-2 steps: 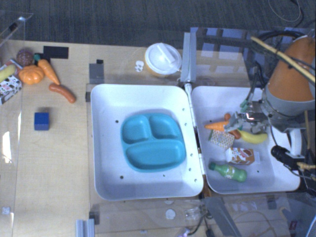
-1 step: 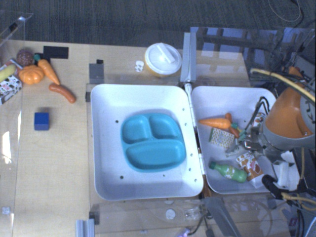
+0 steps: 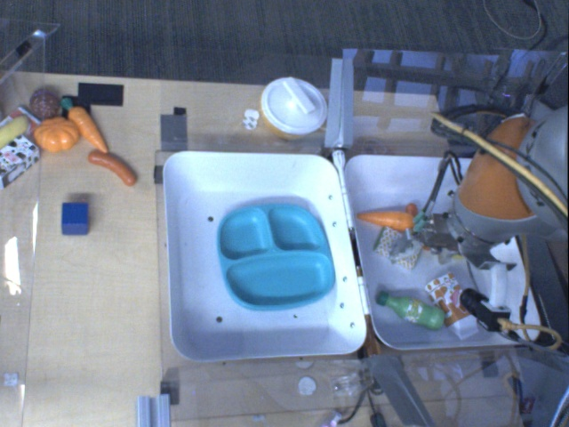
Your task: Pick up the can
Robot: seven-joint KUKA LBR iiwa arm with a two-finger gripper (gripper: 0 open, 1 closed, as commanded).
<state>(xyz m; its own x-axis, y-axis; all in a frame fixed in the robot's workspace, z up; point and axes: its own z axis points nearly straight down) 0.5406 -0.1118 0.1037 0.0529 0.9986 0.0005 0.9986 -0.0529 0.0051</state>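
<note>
The arm, with its orange band [image 3: 493, 189], reaches into the right bin [image 3: 391, 172] from the right. Its gripper [image 3: 427, 236] hangs low near the bin's middle, just right of a small grey-and-white patterned object [image 3: 400, 248] that may be the can lying on its side. A toy carrot [image 3: 385, 220] lies just above that object. An orange-and-white printed item [image 3: 444, 291] rests nearer the front of the bin, beside a green bottle [image 3: 412, 310] lying flat. Nothing can be made out between the gripper's tips.
The left bin [image 3: 191, 238] holds a blue divided tray [image 3: 274, 254]. A white bowl with lid [image 3: 294, 105] stands behind the bins. On the bench at far left lie toy vegetables [image 3: 76, 132], a blue cube [image 3: 76, 218] and a sausage [image 3: 113, 167]. Cables [image 3: 498, 149] loop over the arm.
</note>
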